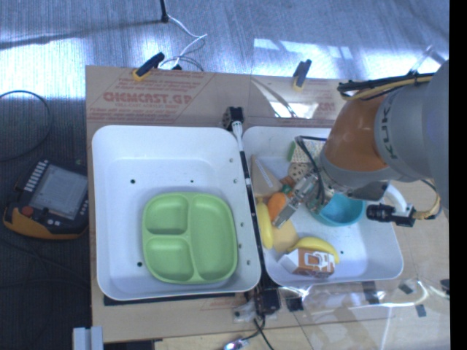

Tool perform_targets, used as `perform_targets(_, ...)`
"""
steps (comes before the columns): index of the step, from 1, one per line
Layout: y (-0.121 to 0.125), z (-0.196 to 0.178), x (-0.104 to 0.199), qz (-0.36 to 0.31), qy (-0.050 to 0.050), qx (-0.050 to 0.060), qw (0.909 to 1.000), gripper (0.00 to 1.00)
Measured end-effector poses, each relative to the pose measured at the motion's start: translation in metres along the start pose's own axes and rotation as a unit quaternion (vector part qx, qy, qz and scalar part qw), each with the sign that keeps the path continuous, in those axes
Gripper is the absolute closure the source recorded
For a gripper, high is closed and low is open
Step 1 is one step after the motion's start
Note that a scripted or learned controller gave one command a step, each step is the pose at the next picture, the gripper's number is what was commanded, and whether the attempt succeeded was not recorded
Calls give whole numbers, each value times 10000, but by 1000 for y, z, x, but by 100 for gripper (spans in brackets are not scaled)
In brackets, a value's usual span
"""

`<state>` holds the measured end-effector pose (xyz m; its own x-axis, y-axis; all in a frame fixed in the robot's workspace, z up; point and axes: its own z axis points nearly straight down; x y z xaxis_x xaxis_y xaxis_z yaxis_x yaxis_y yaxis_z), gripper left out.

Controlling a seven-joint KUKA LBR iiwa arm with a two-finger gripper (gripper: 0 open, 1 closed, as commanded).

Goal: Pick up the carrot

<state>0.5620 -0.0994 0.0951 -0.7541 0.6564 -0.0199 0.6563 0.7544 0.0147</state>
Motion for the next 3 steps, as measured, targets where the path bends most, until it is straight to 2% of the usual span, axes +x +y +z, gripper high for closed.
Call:
perform_targets(1,38,1,-55,1109,-2,23,9938,0)
perform_targets(2,35,-12,-62,1113,-108,32,9937,100)
perform_targets(3,45,0,-63,2221,-17,32,9750,100)
